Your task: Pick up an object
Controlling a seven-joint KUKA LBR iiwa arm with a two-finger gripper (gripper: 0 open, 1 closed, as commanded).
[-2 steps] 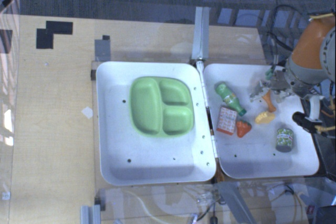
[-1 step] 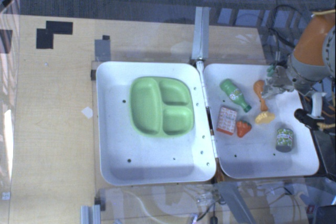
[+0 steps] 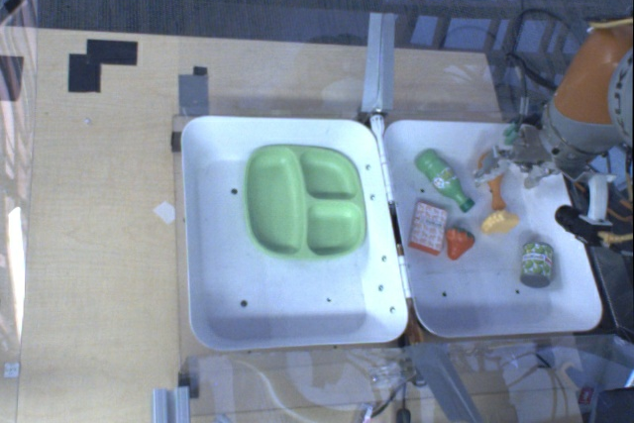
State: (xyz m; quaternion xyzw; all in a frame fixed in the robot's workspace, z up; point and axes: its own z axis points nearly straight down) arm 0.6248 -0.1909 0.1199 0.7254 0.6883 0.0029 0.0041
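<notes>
On the pale wooden counter (image 3: 99, 243) sit two shallow white bins: the left bin (image 3: 213, 302) carries a green plastic tray with three compartments (image 3: 303, 201), and the right bin (image 3: 495, 307) holds the loose candidates for picking. These are a green plastic bottle (image 3: 442, 178) lying tilted near the upper left, a small red-and-white printed box (image 3: 428, 228), a red strawberry-like toy (image 3: 459, 242) touching that box, a yellow lumpy piece (image 3: 499, 223), an orange carrot-like piece (image 3: 495, 188) and a short can with a green label (image 3: 536, 264). The grey arm's tool (image 3: 517, 163) hovers low over the orange piece at the bin's upper right; whether it is apart or together I cannot tell. Nothing looks lifted, so the pick appears not yet done: grasp and raise remain.
</notes>
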